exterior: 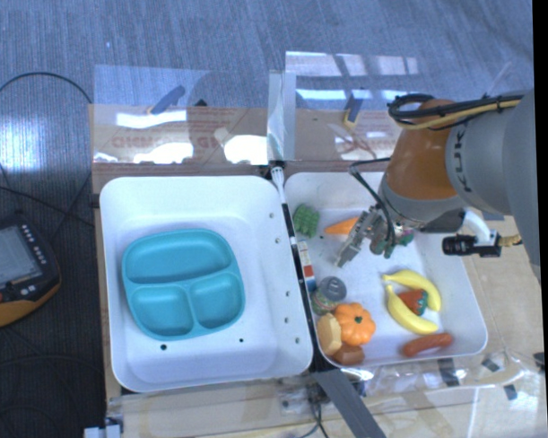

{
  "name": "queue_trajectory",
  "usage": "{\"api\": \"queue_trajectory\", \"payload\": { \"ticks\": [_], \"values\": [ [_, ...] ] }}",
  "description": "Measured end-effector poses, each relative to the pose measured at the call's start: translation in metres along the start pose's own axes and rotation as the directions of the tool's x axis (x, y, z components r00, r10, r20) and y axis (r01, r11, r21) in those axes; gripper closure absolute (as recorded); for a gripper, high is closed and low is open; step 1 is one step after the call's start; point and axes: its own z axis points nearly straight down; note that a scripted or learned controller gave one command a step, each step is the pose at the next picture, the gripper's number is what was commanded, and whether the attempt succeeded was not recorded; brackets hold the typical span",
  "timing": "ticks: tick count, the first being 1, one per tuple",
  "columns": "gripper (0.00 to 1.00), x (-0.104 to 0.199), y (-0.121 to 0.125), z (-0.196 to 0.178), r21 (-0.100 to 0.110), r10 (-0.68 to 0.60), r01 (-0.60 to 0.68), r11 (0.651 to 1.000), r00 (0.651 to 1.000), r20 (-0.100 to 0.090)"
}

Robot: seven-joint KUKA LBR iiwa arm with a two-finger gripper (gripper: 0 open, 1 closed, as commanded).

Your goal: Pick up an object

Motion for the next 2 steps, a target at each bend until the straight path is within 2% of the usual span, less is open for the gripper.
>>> {"api": "queue_trajectory", "payload": {
  "ticks": [1,2],
  "values": [
    [0.00,-0.001,0.000,0.001,0.000,0.000,0.000,1.000,1.000,0.004],
    [0.00,-0.012,0.026,0.002,0.002,0.095,-0.095,0.995,0.995,0.003]
  ]
}}
